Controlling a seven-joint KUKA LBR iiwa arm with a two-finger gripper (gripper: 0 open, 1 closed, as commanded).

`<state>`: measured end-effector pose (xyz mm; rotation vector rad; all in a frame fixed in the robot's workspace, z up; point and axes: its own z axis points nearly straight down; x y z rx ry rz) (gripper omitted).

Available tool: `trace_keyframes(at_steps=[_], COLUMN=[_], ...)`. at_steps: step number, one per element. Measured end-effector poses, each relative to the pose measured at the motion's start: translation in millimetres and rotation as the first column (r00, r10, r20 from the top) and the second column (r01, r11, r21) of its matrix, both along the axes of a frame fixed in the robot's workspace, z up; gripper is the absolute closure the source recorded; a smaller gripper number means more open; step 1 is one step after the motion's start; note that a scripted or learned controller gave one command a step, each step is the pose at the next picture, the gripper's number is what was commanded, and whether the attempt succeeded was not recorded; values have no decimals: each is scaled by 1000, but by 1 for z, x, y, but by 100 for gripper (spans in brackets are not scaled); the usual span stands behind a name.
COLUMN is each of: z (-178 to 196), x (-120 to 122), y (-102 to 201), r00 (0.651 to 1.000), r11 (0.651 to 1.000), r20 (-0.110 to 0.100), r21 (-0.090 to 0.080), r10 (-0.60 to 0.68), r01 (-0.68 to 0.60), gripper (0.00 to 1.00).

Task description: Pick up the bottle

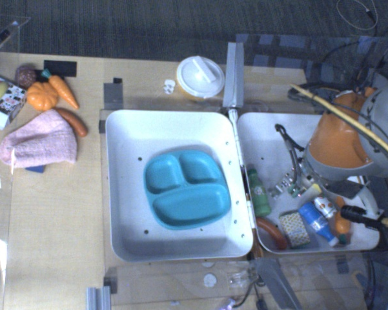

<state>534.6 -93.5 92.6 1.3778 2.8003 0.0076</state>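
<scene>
A wooden tabletop [51, 237] is seen from above, with two white bins. The left bin [126, 192] holds a blue tray [187, 187]. The right bin [265, 131] is entered by the arm [348, 141]. The green bottle [259, 196] lies against that bin's left wall. The claw [298, 183] is seen near the bottle; its state cannot be told.

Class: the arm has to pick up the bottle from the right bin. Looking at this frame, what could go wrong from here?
1. The green bottle lies flat against the right bin's left wall, so one side may be hard to get at.
2. The blue bottle is crowded by a mesh sponge and small orange pieces; the end effector might nudge or snag a neighbour.
3. With two bottles present, the program may go for the wrong one.
</scene>
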Motion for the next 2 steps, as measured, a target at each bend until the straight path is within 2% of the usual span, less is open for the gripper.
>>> trace_keyframes(at_steps=[1, 2], z=[-2, 15], x=[-1, -47], y=[-3, -51], r00=[1000, 998], r11=[1000, 998], r20=[0, -17], r21=[-3, 5], r10=[-5, -62], r01=[5, 62], gripper=[0, 0])
